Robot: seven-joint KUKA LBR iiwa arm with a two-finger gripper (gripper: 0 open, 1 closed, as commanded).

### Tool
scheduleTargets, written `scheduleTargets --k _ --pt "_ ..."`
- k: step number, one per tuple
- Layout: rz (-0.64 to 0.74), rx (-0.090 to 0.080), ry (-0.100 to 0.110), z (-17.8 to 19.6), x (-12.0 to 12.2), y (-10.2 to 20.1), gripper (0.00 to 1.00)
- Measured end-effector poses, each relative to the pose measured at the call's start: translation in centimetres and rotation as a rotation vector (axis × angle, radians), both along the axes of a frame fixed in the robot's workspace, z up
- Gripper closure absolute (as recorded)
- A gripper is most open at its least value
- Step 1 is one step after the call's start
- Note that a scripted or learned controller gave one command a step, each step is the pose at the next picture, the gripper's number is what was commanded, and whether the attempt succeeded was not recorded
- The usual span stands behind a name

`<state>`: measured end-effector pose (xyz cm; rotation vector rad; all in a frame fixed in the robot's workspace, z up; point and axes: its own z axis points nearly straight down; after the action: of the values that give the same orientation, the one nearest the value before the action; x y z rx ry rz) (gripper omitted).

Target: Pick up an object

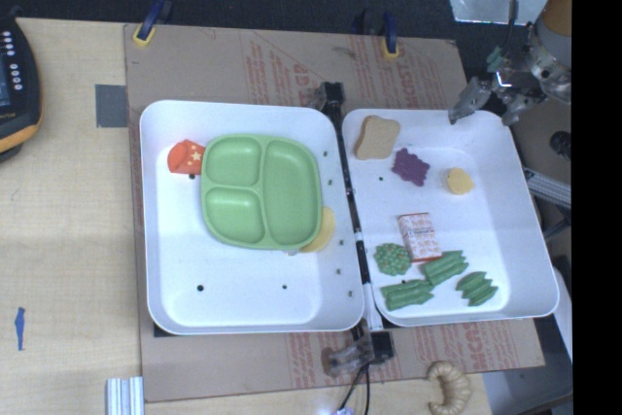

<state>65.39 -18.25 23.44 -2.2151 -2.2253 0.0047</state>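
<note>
Right, starting at the near edge: a tan curled toy piece [449, 387] lies on the bench outside the bins. Just beyond it, at six o'clock in the right-hand shallow white bin [533, 238], green plastic bean pods [406, 294] crowd beside a green toy broccoli floret [392, 259] and a small red-and-white packet [419, 236], all touching or nearly so.

Further back, a small yellow round piece [459, 181] sits alone at about one o'clock, a purple toy grape cluster [410, 167] at twelve, and a tan toy bread slice [375, 138] at eleven.

Over in the left-hand white bin [155, 238], a green divided plastic plate [262, 191] covers the middle, with a red piece [185, 156] at its ten o'clock.

Farthest off, the two-finger gripper [488, 107] hovers over the right bin's far rim. Its fingers look spread apart with nothing between them, so no object is picked yet.

The risks, as I judge them: coming straight down there would strike the rim. Going for the near cluster could pinch two pieces at once, or nudge them apart. The yellow piece looks the cleanest target, though a round shape may squirt out of a closing pinch.
</note>
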Motion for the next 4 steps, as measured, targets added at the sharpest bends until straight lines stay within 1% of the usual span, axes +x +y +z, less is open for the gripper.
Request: scheduleTargets --k 1,2,3,4 --pt "0.005 0.004 0.010 -11.2 -2.1 5.0 0.00" --pt "-0.001 0.005 0.014 -14.6 -12.1 7.6 0.00" --pt "0.002 -0.002 -0.010 -14.1 -2.3 5.2 0.00" --pt "0.002 0.000 0.000 -13.1 -2.7 5.2 1.00"
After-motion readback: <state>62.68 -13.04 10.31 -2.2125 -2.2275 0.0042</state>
